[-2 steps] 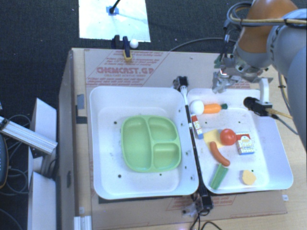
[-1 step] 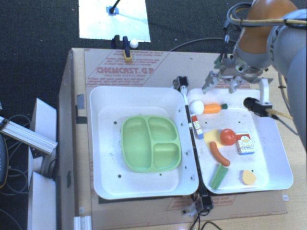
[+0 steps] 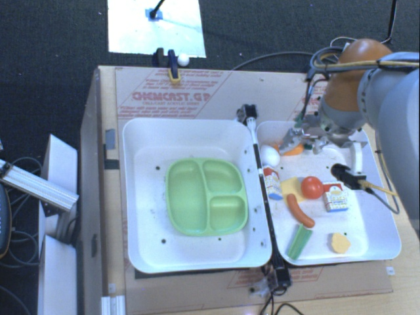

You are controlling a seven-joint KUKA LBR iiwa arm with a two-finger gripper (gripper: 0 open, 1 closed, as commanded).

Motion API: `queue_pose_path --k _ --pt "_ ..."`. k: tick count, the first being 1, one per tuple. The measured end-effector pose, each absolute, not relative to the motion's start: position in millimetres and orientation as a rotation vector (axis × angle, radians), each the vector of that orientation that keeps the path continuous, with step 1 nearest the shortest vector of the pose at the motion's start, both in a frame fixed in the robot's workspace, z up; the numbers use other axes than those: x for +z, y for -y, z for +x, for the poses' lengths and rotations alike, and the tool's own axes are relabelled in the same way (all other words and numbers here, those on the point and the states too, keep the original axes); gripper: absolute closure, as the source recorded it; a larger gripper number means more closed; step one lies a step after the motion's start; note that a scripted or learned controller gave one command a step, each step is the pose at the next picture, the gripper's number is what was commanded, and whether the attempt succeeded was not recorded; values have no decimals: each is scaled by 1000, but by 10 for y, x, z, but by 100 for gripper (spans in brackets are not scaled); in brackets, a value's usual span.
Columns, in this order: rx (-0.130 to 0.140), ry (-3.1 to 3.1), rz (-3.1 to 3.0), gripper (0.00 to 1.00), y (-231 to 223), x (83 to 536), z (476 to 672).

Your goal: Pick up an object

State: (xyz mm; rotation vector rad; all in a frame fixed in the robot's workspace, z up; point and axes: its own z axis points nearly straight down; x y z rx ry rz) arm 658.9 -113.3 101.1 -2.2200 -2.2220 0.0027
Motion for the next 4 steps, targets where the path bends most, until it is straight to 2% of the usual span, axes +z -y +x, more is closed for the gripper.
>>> queue_pose_path --k 1,2,3,4 --pt "8 2222 -2208 0 1112 905 6690" --pt "18 2227 -2228 0 1025 904 6687" --pt "3 2232 -2230 100 1004 1034 6717" --pt "4 2231 -2229 0 1003 1027 6712"
